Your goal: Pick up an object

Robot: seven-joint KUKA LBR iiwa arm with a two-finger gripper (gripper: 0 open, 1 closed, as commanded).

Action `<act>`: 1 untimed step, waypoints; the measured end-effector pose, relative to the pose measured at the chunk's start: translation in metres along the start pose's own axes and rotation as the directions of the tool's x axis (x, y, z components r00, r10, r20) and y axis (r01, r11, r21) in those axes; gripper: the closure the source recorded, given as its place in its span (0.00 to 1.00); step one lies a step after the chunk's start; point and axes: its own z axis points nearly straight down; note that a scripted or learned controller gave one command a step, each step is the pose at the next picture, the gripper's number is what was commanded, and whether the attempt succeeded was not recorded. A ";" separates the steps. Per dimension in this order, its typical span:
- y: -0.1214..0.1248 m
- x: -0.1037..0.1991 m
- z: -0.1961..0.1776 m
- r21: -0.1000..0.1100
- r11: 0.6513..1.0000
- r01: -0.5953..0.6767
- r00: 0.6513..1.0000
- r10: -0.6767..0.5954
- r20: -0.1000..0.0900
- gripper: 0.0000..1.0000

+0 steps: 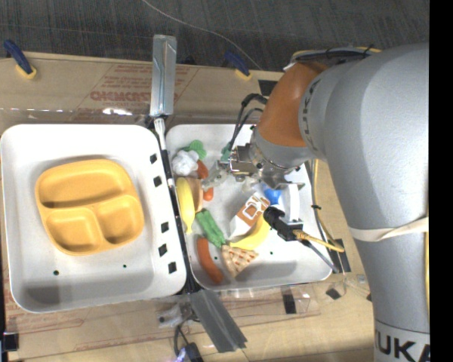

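- Camera view, general layout: two shallow white bins stand side by side on the bench. The arm [377, 142] reaches in from the right and its orange band [287, 115] lies over the back of the right bin [291, 262].
- Left bin [23, 277]: it holds one yellow divided tray [90, 206], lying flat near the middle, with bare white floor all round it.
- Gripper [241, 161]: it is positioned low over the back half of the right bin, just right of the white crumpled item [185, 161]. The wrist covers it from above, so it cannot be told whether the tool is open or closed, and no object is seen in its grasp.
- Objects available for pickup, all in the right bin:
  - a small green piece [195, 148] at the back left corner, touching the white crumpled item;
  - a long yellow item [185, 202] lying along the left wall;
  - a green stalk-shaped item [209, 226] just right of it, set at a slant;
  - a red-orange sausage shape [209, 259] at the front left;
  - a waffle-patterned wedge [239, 259] beside the sausage shape;
  - a banana [253, 236] curving over the wedge;
  - a brown and white packet [251, 210] just behind the banana;
  - a blue item [272, 196] near the packet, partly under the wrist.
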 end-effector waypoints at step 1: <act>0.050 0.003 0.034 0.011 0.997 0.076 0.997 -0.076 0.001 0.00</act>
